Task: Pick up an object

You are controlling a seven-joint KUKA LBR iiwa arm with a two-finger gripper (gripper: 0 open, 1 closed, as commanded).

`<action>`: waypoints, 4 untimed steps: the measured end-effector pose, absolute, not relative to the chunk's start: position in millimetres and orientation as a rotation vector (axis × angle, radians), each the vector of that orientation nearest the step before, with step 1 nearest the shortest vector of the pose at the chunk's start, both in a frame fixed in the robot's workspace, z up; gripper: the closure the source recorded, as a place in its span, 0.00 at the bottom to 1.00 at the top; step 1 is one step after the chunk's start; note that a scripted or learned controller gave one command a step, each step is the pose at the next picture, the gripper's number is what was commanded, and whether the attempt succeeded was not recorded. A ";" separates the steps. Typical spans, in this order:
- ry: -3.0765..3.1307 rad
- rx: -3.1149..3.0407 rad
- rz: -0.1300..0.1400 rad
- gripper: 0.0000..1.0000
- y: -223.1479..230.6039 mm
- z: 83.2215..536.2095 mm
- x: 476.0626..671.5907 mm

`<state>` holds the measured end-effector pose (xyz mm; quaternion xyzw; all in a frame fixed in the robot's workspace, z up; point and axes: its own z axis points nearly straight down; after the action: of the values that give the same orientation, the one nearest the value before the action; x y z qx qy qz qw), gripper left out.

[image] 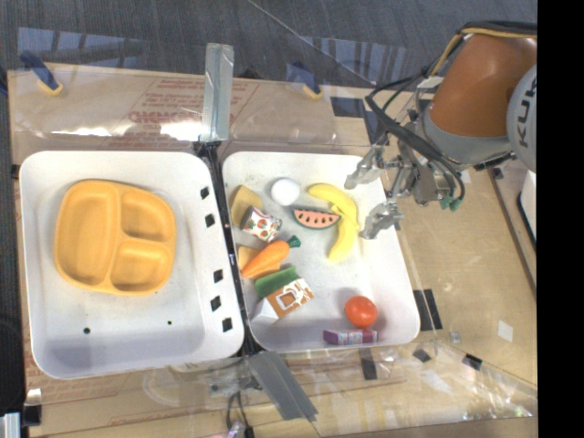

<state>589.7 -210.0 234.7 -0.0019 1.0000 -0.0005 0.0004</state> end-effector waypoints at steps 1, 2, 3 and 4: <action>3.140 0.107 0.000 0.00 -196.4 92.6 592.1; 3.134 0.093 -0.003 1.00 -194.3 105.3 595.1; 3.118 0.244 -0.003 1.00 -166.2 230.2 638.2; 3.139 -0.194 0.002 1.00 -209.8 118.8 626.0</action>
<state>626.0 -209.8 118.8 -0.0618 0.9981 0.0008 -0.0016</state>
